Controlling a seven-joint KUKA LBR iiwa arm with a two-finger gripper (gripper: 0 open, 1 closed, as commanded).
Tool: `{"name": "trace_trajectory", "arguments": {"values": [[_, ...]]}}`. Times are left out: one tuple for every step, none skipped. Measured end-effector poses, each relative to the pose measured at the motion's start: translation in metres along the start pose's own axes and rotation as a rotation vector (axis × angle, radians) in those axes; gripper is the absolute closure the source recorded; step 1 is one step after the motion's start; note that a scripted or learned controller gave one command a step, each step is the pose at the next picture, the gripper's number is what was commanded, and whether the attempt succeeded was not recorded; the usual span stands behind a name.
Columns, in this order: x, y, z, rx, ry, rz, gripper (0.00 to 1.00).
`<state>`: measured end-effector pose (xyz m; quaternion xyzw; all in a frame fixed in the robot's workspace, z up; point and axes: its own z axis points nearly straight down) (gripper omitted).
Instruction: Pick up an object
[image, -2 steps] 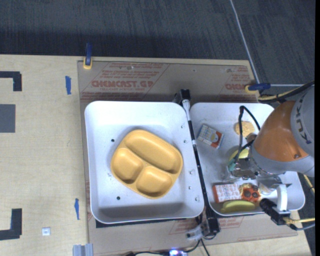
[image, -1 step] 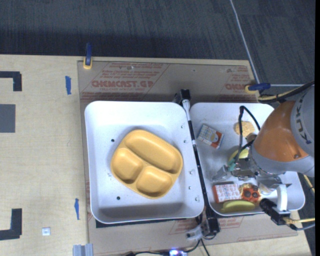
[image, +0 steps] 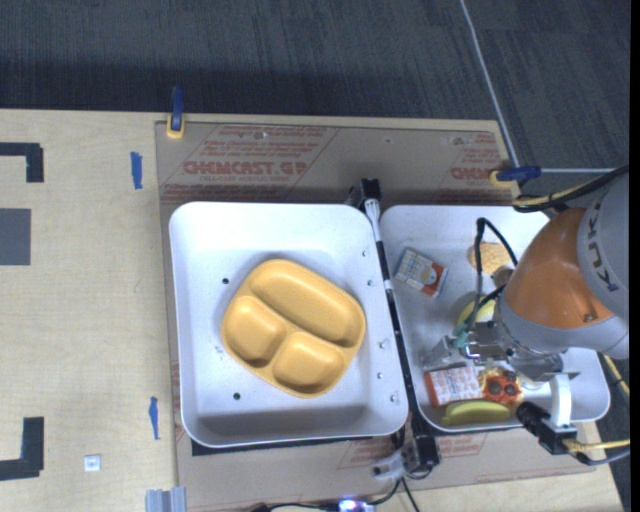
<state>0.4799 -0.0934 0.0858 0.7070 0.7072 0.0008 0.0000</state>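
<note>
Arm (image: 565, 285) reaches in from the right and sits low over the right bin (image: 440, 225), wrist orange band covering that bin's right half. Gripper (image: 478, 345) points down toward the bin's near edge, in the clutter there; cannot tell whether it is apart, together or clamped on anything, wrist and cabling hide it.

No single target named, so candidates are the loose items in the right bin: a banana (image: 477, 410) lying flat along the near edge, a red-and-white printed packet (image: 455, 383) just beside it, a small red item (image: 500, 382) touching the packet, a small white-and-orange carton (image: 418, 269) near the bin's far-left corner, and a tan round item (image: 490, 256) by the far edge, half hidden by the arm. Judging by wrist position, the try aims at the near-edge pile, probably because items bunch there.

Left bin (image: 200, 300) holds a yellow three-compartment tray (image: 292, 325), upside down by the look of it, roughly centred, well apart from the arm.

Both bins rest on a flattened cardboard sheet (image: 260, 155) on a pale wooden bench (image: 80, 300) with blue tape marks (image: 136, 170) and black squares; dark carpet (image: 300, 50) behind
</note>
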Motion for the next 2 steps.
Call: {"name": "trace_trajectory", "arguments": {"values": [[-0.001, 0.002, -0.011, -0.007, -0.004, 0.001, 1.00], [0.000, 0.062, -0.001, -0.005, -0.002, -0.001, 1.00]]}}
